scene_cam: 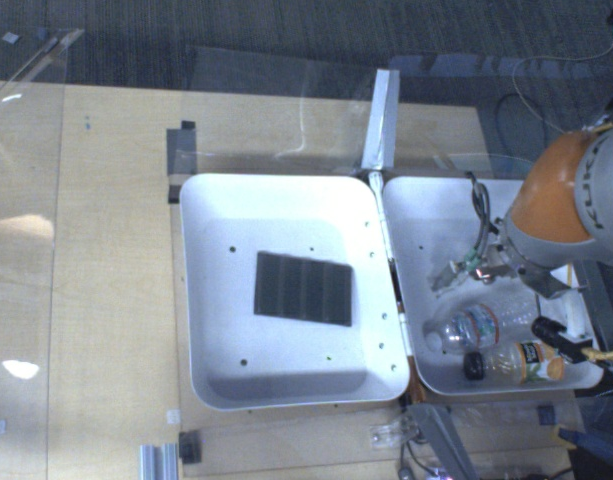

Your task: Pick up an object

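Over the right bin (422, 268), gripper (464, 270) is hovering above a clear bottle (476, 326); grip state unreadable, nothing visibly held. Approach step, likely; next it is needing a descent onto the bottle.

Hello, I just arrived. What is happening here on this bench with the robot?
A grey and orange robot arm reaches into the right bin, its tool low over two clear plastic bottles lying near the bin's front. Nothing is visibly held between its fingers yet. The left bin holds a dark ridged mat.
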Controlling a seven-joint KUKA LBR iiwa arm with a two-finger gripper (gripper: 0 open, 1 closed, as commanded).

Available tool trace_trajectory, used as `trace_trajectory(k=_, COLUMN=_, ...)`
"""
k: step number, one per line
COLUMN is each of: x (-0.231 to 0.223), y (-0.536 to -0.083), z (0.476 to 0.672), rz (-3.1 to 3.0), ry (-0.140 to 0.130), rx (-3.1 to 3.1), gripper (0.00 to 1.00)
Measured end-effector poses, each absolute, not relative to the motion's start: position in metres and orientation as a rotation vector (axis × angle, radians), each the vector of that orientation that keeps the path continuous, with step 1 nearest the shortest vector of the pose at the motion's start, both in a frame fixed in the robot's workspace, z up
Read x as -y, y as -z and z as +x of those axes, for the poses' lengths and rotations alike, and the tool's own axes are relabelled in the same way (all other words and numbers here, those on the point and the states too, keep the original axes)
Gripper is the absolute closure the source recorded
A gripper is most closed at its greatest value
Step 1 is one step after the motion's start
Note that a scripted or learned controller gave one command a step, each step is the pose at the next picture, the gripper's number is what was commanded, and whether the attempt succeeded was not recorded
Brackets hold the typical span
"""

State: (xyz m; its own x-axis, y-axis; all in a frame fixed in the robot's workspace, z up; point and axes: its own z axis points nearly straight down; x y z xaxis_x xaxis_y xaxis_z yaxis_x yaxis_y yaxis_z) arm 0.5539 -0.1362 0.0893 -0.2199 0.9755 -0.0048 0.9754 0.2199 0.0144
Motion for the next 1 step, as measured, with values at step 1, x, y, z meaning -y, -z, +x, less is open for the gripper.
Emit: trace_trajectory(k=1, x=0.1375, y=-0.0904, z=0.4928, rz=1.903, ry=-0.015, rx=-2.478, gripper=0.0)
